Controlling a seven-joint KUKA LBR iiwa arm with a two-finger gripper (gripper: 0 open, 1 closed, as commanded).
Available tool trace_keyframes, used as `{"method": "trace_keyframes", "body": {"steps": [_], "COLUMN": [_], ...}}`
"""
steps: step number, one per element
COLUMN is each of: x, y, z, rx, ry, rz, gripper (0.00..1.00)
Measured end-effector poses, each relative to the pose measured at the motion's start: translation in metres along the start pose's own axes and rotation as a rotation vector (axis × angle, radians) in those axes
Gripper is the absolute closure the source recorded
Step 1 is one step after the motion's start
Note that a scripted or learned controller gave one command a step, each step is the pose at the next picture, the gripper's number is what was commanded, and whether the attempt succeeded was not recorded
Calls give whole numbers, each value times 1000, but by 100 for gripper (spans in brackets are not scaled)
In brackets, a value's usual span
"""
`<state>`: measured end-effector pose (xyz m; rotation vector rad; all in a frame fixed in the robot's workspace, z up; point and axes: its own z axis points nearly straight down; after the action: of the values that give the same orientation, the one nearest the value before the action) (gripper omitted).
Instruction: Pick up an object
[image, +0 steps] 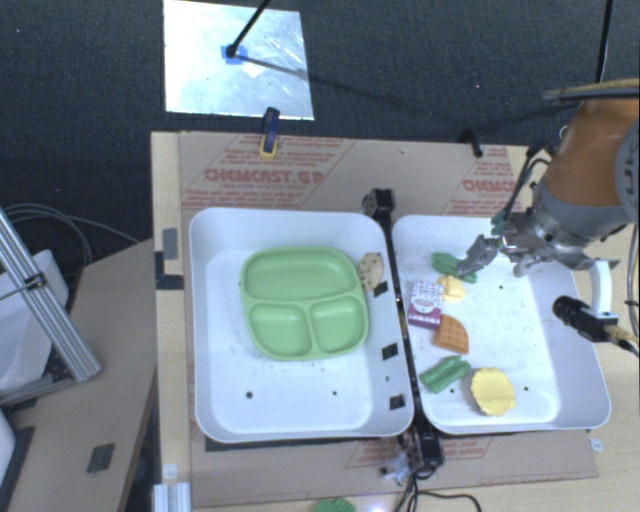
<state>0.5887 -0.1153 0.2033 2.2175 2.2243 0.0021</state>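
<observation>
With our grey two-finger gripper (478, 255) low in the shallow white right bin (575, 400), touching a small green toy vegetable (447, 263), its grip state hidden from us, we should centre squarely over that piece, clear of the pale yellow chunk (455, 288) just beside it, before lifting.

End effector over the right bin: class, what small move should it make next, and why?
Probably a short descent onto the green pod-shaped toy. The end effector hangs right beside it in the right white bin, with nothing seen gripped, and the small yellow piece lies close by.
</observation>
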Motion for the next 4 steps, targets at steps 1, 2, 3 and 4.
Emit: {"method": "trace_keyframes", "body": {"steps": [1, 2, 3, 4], "x": [-22, 3, -21, 5], "y": [7, 5, -1, 62], "z": [59, 91, 75, 121], "rx": [4, 2, -1, -3], "ry": [-1, 0, -1, 1], "rz": [3, -2, 3, -5], "gripper": [0, 0, 0, 0]}}
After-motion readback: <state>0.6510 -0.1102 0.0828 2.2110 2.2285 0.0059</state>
